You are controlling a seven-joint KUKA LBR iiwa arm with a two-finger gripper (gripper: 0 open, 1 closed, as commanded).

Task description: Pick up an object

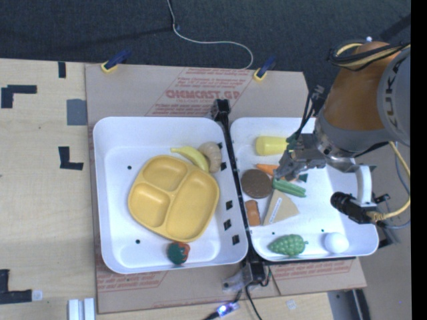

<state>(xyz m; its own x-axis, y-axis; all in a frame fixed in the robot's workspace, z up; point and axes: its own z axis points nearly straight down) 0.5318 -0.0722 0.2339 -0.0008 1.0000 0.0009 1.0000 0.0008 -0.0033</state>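
Observation:
My gripper [291, 168] hangs over the middle of the right bin [347, 245], above a green bean-like piece [291, 189] and an orange carrot [266, 169]. Beside it lie a yellow cup [270, 145], a brown disc [257, 183], a tan wedge [281, 209], an orange stick [253, 213], green grapes [288, 245] and a white ball [335, 242]. The fingers point down among these items and their spacing is hidden.
The left bin [107, 179] holds a yellow divided plate [173, 197], a banana [192, 156], a beige piece [212, 154] and a small red-green fruit [177, 252]. A black divider [230, 172] runs between the bins. The arm's grey-orange body [360, 105] looms at right.

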